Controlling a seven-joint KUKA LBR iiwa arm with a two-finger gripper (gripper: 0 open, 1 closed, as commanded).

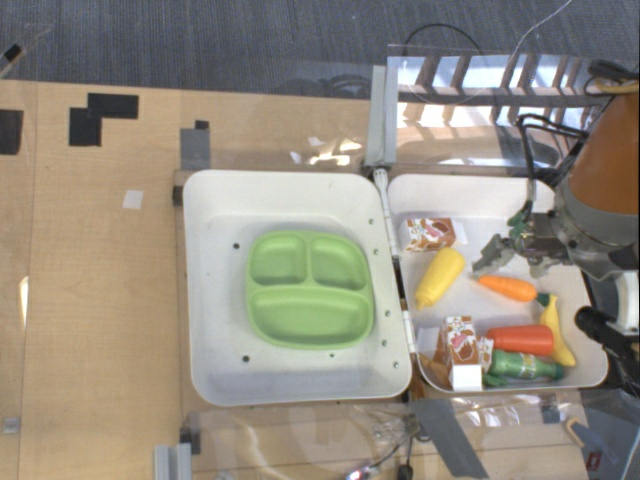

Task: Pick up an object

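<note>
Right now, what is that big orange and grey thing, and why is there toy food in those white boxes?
That thing is a robot arm reaching in from the right. At its tip is a gripper, its two-finger hand. One camera looks down from above the bench. The left white bin holds a green divided plate. The right white bin holds toy food: a yellow corn, an orange carrot, a banana, a red piece, a green piece and small snack packets. The gripper hovers near the carrot, holding nothing I can see.

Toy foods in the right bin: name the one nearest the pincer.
The orange carrot, lying just below the pincer; the yellow corn sits further left.
</note>
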